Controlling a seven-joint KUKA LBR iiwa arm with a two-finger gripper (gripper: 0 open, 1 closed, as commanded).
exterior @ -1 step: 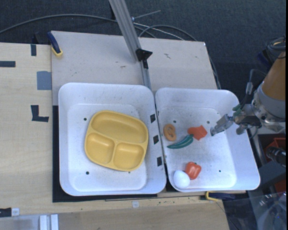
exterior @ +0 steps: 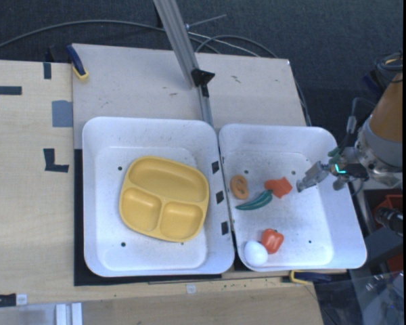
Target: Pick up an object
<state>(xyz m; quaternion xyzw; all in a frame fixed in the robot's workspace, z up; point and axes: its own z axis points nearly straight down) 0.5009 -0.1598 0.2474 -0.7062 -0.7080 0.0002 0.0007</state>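
Note:
The right bin [exterior: 325, 141] holds several small items: an orange-red block [exterior: 279, 187], a green pod-shaped piece [exterior: 255, 200], a brown round piece [exterior: 239, 186], a red pepper [exterior: 272, 240] and a white egg [exterior: 256, 252]. My gripper [exterior: 320, 183] hangs over the right side of this bin, just right of the orange-red block and apart from it. Its fingers are spread open with nothing between them; one grey finger [exterior: 310, 179] slants down to the left.
The left bin [exterior: 95, 181] holds a yellow divided plate [exterior: 164, 198]. A metal pole [exterior: 179, 36] slants in from the top toward the seam between the bins. Cables lie on the dark floor behind the bench.

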